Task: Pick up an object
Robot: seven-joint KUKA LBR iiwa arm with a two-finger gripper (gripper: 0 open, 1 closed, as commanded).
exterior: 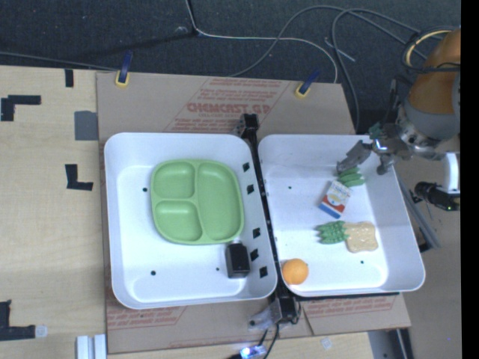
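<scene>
My gripper [365, 163] hangs over the far right part of the right bin [397, 223]. Its two fingers are spread apart, so it is open, and nothing sits between them. Just below the left finger [348, 161] lies a small green item [350, 176]. Further down the bin floor are a small white, red and blue carton [337, 198], a green leafy toy [330, 232] touching a slice of toast [361, 237], and an orange [296, 271] in the near left corner.
The left bin [123, 223] holds a green divided plate [197, 202] and a small black block [237, 260]. A black divider [258, 200] runs where the bins meet. Cables [314, 21] lie beyond the bench's far edge.
</scene>
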